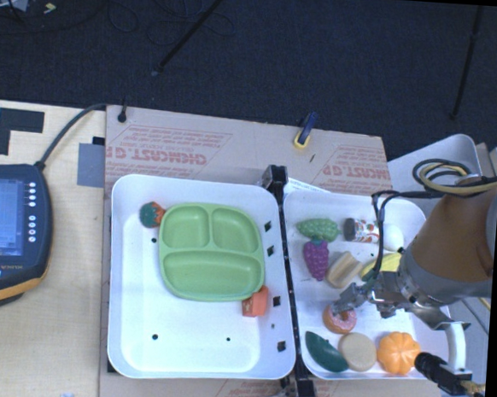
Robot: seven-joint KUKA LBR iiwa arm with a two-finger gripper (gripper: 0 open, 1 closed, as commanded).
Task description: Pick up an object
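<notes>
The fingers [349, 306] are seen low in the right bin [418, 217], just over a pink doughnut [339, 319]; whether they are open or closed cannot be told. Grapes [316, 258], a green leafy vegetable [317, 229] and an orange pumpkin [397, 351] are nearby. A green divided plate [211, 252] is seen in the left bin [128, 312].

Left bin [127, 329] white; divided plate [210, 252] pale green; small block [256, 304] orange-red; ball [151, 215] green and red. Right bin [414, 217] white: grapes [316, 258] purple, leafy vegetable [317, 230] green, pumpkin [397, 351] orange, round piece [358, 351] cream, pod [325, 353] dark green, donut [340, 319] pink just beside jaws.
</notes>
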